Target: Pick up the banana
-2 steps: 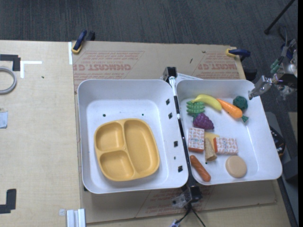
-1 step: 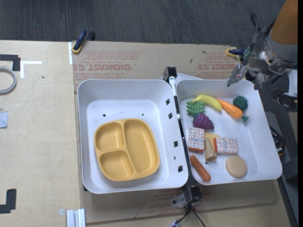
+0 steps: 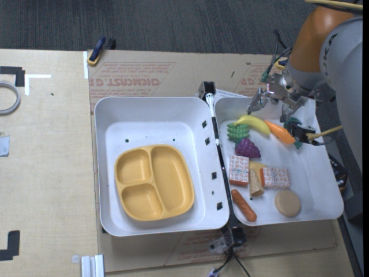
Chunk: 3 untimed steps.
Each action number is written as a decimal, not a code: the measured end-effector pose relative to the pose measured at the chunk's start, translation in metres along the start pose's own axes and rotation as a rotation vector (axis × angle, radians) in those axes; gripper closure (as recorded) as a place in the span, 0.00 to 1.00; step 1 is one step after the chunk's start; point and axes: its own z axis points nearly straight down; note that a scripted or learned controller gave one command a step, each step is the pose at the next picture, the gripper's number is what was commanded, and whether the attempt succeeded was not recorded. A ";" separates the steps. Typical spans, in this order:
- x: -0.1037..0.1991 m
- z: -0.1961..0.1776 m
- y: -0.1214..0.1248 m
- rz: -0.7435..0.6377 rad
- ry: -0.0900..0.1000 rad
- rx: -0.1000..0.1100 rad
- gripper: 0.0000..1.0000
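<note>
- The banana [image 3: 255,124] is seen lying in the right bin [image 3: 323,203], near its far wall, its left end touching a green ridged toy [image 3: 237,131] and its right end just beside a carrot [image 3: 281,132].
- The gripper [image 3: 278,101] hangs just above the banana's far side; its fingers appear spread, and nothing is seen between them.
- A slip is judged likely: the banana's curved skin could roll out as the fingers close.
- The carrot could be caught instead, being so close.
- Purple grapes [image 3: 247,148] lie just in front, crowding the approach.
- A yellow divided plate [image 3: 153,182] sits well apart in the left bin [image 3: 109,154].
</note>
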 end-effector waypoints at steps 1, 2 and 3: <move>0.013 0.066 -0.001 -0.049 0.000 -0.005 0.00; 0.001 0.067 -0.048 -0.314 0.001 -0.001 0.00; 0.001 0.058 -0.048 -0.311 0.000 -0.001 1.00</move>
